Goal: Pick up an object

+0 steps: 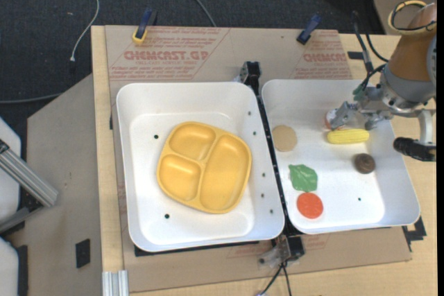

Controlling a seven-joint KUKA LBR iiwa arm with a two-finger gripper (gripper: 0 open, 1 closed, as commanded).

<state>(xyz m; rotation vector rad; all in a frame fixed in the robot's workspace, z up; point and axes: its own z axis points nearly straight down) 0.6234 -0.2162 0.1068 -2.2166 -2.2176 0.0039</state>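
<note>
My gripper hangs low over the back of the right bin, its fingers spread open. A yellow corn cob lies on the bin floor just in front of the fingertips, and nothing sits between them. Nearby in the same bin are a tan round biscuit, a brown ball-shaped piece, a green leafy piece and a red tomato slice.
The left bin holds a yellow three-part plate. A black divider runs between the bins. The arm's grey wrist with its orange band leans in from the right. Clamps sit at the bench's back edge.
</note>
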